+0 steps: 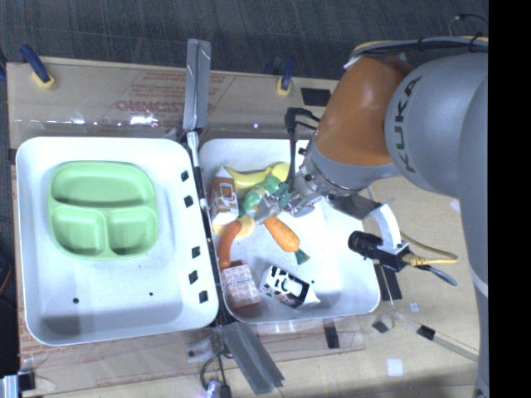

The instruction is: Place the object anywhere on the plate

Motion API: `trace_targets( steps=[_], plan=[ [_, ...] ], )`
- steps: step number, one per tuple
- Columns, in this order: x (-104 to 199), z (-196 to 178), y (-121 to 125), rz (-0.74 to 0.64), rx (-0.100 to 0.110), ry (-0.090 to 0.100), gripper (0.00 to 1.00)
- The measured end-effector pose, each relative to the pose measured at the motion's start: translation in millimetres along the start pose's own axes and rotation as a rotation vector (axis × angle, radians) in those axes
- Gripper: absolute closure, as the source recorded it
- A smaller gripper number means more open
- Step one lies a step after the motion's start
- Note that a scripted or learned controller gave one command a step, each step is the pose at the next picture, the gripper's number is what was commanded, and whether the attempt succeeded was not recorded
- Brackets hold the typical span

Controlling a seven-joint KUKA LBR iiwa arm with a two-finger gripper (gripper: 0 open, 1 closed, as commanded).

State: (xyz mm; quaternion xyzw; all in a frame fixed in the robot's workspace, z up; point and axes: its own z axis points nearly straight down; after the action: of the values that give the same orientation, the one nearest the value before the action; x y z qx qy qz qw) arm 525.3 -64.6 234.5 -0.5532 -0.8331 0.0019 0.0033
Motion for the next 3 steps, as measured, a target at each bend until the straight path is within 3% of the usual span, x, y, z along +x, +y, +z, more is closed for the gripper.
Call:
trace_targets(
  steps=[1, 2, 3],
  plan=[
    [-10.7, 41.1, 27.7, 0.031, 0.003, 0.001, 1.00],
    [47.9, 25.4, 66.7, -0.170, -0.001, -0.002, 1.00],
    [109.8, 44.9, 128.1, -0.477, -0.002, -0.003, 1.00]
  ],
)
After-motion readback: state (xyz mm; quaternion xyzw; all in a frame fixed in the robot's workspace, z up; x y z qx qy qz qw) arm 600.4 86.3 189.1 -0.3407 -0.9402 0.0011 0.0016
